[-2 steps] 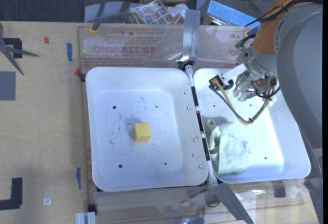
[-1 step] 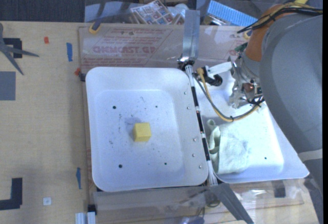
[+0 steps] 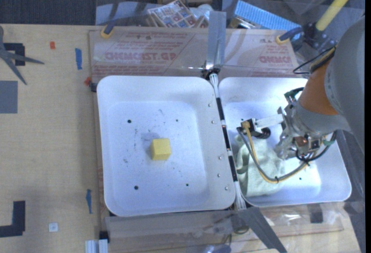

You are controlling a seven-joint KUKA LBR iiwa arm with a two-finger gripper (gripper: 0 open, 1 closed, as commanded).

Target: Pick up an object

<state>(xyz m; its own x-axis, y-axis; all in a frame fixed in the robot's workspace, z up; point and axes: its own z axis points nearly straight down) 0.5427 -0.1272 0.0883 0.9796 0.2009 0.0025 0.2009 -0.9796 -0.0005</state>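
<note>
Cam view: L bin holds a yellow cube, approx. mid-floor, alone w/ a few dark specks round it. R bin has the arm reaching in from the right, w/ the tool low near the bin's middle, just by the edge of a pale green cloth crumpled toward the near-left corner. Tool spread or pressed together — can't tell. Touching the cloth or not — can't tell either. Cube is well apart from the tool, in the other bin. Bins sit side by side on the wooden surface.
</note>
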